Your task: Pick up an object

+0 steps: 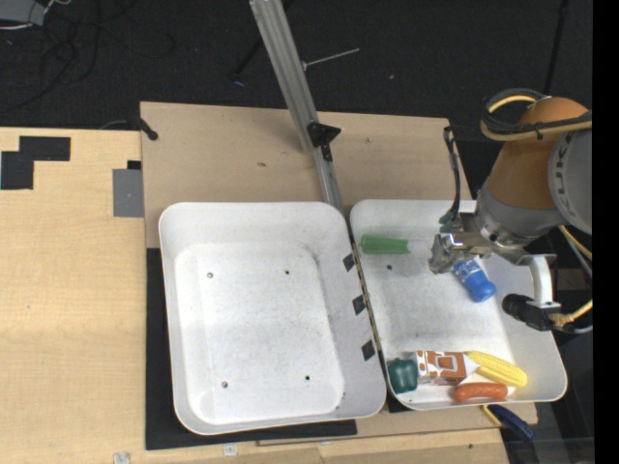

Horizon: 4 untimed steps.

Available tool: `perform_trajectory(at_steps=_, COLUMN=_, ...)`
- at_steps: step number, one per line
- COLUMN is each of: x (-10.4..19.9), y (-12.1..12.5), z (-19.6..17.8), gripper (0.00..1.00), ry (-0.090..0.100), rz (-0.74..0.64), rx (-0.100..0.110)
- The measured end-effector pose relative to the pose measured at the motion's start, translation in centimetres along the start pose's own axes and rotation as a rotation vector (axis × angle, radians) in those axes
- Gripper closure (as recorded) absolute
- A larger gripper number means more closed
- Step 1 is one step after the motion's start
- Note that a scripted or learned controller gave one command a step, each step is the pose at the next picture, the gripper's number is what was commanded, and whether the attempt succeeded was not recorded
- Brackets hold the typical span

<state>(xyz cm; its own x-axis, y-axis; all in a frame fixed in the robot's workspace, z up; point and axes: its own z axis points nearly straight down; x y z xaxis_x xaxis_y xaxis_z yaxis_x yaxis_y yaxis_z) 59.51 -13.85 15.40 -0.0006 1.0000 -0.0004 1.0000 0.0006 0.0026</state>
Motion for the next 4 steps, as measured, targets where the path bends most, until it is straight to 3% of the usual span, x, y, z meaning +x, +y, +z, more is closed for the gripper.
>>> perform_trajectory(at_steps=2, x=0.7, y=0.7, z=-9.9, gripper=1.0, ry=0.0, rz=-0.002, rx=-0.002)
perform_trajectory(at_steps=4, x=9.4, y=-0.4, z=-9.3, gripper=1.0, ry=0.002, rz=-0.002, rx=0.008)
